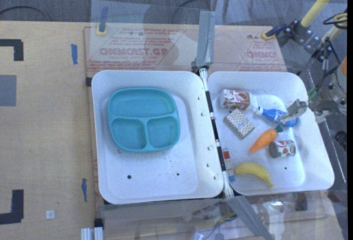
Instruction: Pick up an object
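Grey gripper (294, 110) touches the blue-capped bottle (270, 110); jaws' opening indiscernible.

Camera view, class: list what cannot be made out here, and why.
- End effector: fingers too small and blurred, over the blue bottle, to tell open from shut.
- Carton and can: labels too small to read.
- Arm: cut off by the right edge.
- Bench print: blurred by glare.

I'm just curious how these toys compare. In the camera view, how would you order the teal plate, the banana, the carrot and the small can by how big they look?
Largest to smallest:
1. teal plate, by far
2. banana and carrot, too alike in length to rank
3. small can
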